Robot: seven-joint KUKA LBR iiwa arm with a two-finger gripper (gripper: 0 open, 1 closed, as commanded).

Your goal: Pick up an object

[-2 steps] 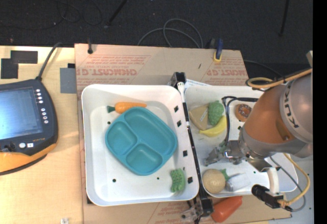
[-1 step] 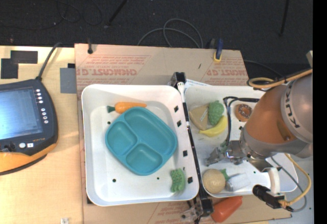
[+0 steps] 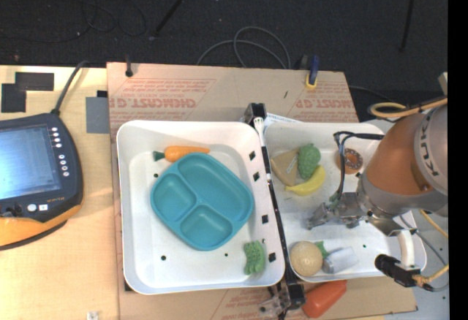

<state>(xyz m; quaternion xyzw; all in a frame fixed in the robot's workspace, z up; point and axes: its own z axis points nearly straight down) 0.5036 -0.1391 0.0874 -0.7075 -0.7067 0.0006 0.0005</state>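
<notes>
While the arm [image 3: 409, 165] reaches in from the right, its gripper [image 3: 322, 215] is seen low inside the right bin [image 3: 365, 128], lying over the white floor just below the banana [image 3: 311, 183]. Whether the fingers are spread or closed cannot be told, as they are small and blurred against the bin floor, and nothing can be made out between them.

Several objects are found in the right bin. A tan wedge-shaped piece [image 3: 284, 165] lies near the dividing wall, with a green leafy vegetable [image 3: 309, 158] resting against it and the yellow banana touching both from below. A small round brownish item [image 3: 352, 159] sits nearer the arm. At the front of the bin a pale round onion-like object [image 3: 306, 257] lies just beside a grey-white item [image 3: 340, 260].

The left bin [image 3: 131, 238] is occupied by a teal divided plate [image 3: 201, 198], an orange carrot [image 3: 186, 153] at its far edge, and a green broccoli piece [image 3: 254, 257] at the front right corner. A red-orange object [image 3: 323, 298] lies outside the bins on the cardboard [image 3: 190, 96]. A tablet-like pendant [image 3: 33, 165] rests at the far left.
</notes>
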